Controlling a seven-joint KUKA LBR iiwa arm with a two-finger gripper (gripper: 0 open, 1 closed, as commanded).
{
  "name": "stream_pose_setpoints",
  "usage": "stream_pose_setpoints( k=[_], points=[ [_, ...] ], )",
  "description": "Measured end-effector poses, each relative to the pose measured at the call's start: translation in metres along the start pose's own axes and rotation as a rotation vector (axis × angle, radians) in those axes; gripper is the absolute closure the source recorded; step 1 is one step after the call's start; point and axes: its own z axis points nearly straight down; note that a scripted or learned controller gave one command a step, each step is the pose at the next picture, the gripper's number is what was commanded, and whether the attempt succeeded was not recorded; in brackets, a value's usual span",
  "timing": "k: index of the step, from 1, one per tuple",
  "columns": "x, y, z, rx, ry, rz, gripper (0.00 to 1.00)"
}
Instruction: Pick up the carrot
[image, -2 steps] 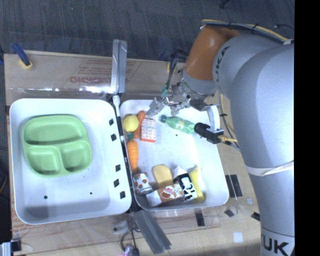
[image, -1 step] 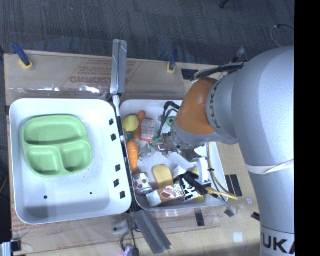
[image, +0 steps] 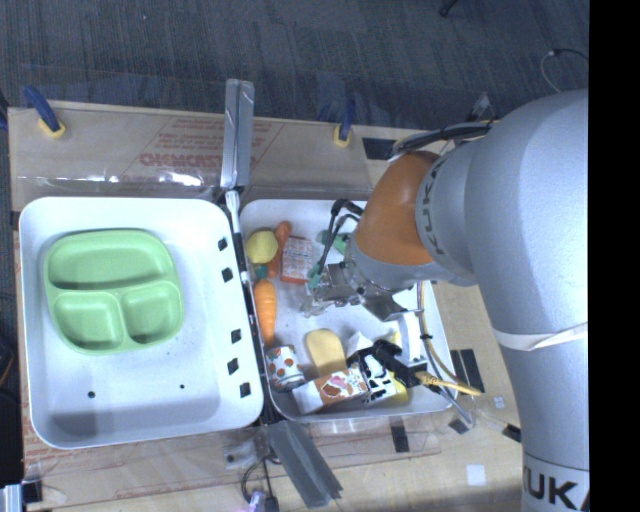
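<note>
The carrot is a short orange piece lying lengthwise against the left wall of the right bin. My gripper hangs low over the middle of that bin, roughly a hand's width to the right of the carrot and apart from it. The grey arm with its orange band covers the bin's right half.
Near the carrot lie a yellow lemon, a small red-orange item and a red-white packet. Toward the front sit a yellow block, a small can and printed cartons. The left bin holds a green divided tray.
</note>
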Motion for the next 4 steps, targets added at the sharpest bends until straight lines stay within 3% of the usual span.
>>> stream_pose_setpoints(
  k=[1, 2, 3, 4],
  points=[
    [0.0044, -0.0469, 0.0084, -0.006, 0.002, 0.310, 1.00],
    [0.0047, -0.0466, 0.0084, -0.006, 0.002, 0.310, 0.00],
    [0.0047, -0.0467, -0.0009, -0.003, 0.002, 0.306, 1.00],
    [0.0048, -0.0467, -0.0009, -0.004, 0.002, 0.306, 0.00]
  ],
)
